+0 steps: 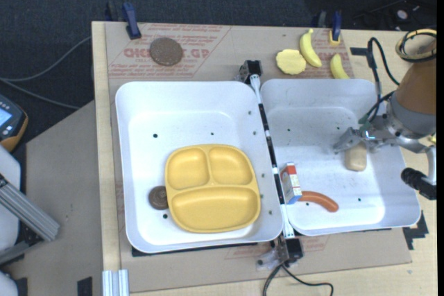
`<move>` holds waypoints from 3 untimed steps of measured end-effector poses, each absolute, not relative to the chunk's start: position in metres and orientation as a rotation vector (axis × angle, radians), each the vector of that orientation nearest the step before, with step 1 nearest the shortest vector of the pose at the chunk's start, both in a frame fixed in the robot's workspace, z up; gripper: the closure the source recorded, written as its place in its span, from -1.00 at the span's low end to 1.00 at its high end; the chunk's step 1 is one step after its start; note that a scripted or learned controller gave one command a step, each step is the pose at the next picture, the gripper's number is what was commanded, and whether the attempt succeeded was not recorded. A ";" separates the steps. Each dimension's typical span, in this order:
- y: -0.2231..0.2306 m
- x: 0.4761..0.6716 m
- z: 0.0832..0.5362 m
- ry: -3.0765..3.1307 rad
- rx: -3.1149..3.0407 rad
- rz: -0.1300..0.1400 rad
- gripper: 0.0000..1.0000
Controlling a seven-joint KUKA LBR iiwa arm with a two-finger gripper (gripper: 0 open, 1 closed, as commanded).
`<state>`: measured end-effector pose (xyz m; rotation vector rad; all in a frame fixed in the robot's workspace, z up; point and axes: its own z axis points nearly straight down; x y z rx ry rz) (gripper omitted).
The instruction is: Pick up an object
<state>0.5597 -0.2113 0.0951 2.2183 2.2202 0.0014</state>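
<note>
Two bins, sausage beside carton, yellow tray

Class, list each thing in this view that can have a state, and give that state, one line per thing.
Yellow divided tray: upright in the left bin, compartments bare.
Brown disc: flat beside the tray's left edge.
Sausage: lying in the right bin.
Small carton: lying by the divider.
Beige lump: resting below the end effector.
</note>
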 end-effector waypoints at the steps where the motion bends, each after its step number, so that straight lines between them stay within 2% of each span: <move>1: -0.212 0.560 0.105 2.217 2.218 0.002 1.00; 2: -0.106 0.653 0.106 2.234 2.205 0.013 1.00; 3: -0.042 0.616 0.191 2.229 2.211 0.011 1.00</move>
